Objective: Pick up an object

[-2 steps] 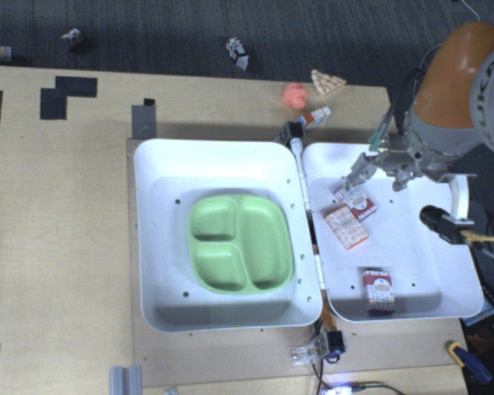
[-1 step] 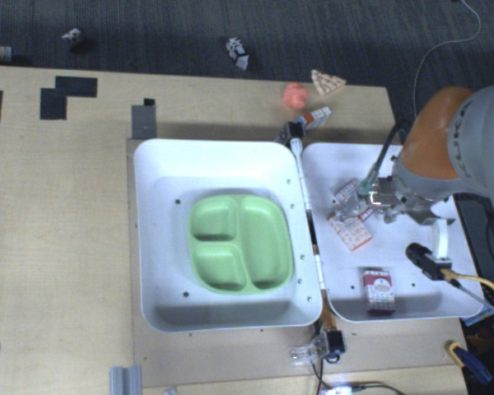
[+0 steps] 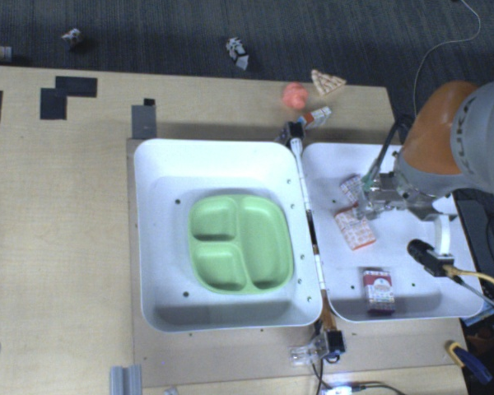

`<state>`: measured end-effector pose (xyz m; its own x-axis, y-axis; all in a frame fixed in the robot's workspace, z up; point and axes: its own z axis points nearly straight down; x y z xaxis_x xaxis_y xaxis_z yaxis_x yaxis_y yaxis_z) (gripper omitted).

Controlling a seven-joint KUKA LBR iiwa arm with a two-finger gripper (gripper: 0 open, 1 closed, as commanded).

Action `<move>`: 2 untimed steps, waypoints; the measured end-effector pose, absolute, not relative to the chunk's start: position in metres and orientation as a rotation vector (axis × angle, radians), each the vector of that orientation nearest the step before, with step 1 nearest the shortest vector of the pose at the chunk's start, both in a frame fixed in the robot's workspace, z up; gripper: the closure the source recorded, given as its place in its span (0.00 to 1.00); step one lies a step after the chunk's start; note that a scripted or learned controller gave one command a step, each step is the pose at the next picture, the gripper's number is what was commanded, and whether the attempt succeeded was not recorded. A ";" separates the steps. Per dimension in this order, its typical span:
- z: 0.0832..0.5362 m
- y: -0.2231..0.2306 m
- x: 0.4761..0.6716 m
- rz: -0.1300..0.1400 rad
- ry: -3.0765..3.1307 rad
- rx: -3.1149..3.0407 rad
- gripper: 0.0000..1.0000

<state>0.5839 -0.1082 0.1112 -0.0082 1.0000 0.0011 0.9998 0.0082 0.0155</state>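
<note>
We find the pincer [image 3: 365, 197] low in the right bin [image 3: 445, 303], just above the red-patterned packet [image 3: 355, 228]; whether it is clenched we cannot tell. We should descend vertically and centre the packet before closing.

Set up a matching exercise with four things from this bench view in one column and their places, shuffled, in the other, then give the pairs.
Things:
1. green divided tray
2. red and white box
3. pink ball
4. red-patterned packet

Places:
A. on the bench beyond the bins
B. in the left bin
C. right bin, near its front wall
D. right bin, just below the gripper

Pairs: 1-B, 2-C, 3-A, 4-D
</note>
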 end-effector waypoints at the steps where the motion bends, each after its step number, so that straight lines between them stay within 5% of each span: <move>1: 0.111 -0.108 0.584 0.018 2.224 2.205 0.00; 2: 0.087 -0.116 0.506 0.006 2.219 2.216 0.00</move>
<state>0.5061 -0.1159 0.0868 -0.0014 1.0000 -0.0011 1.0000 0.0014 0.0068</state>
